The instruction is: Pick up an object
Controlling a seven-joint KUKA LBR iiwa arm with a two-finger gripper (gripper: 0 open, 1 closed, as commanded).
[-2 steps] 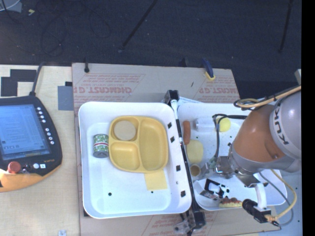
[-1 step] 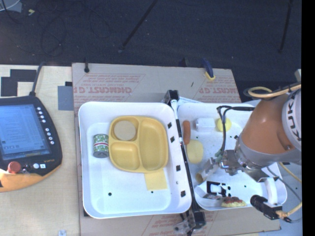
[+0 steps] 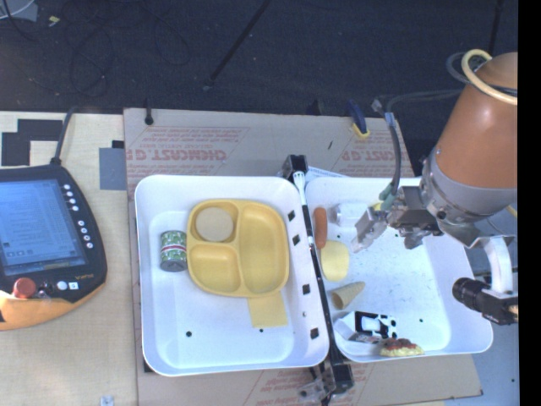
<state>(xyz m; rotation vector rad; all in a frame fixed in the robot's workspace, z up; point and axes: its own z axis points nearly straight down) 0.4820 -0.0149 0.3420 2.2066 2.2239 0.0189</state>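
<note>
My gripper (image 3: 369,229) hangs over the upper middle of the right bin (image 3: 423,299), below the orange-banded wrist. Just left of it a reddish sausage (image 3: 320,227) lies along the bin's left wall. A pale yellow rounded piece (image 3: 335,261) sits below the sausage, and a tan cone (image 3: 347,294) lies below that. At the bin's front, a black-and-white item (image 3: 372,324) rests next to a flat, pizza-like piece (image 3: 399,348). Nothing is visibly held by the gripper.
The left bin (image 3: 169,345) holds a yellow divided plate (image 3: 254,260) with a pale disc (image 3: 214,223) in one compartment, a small green can (image 3: 173,250) and a yellow square slice (image 3: 268,311). A control pendant (image 3: 46,235) lies on the bench at far left.
</note>
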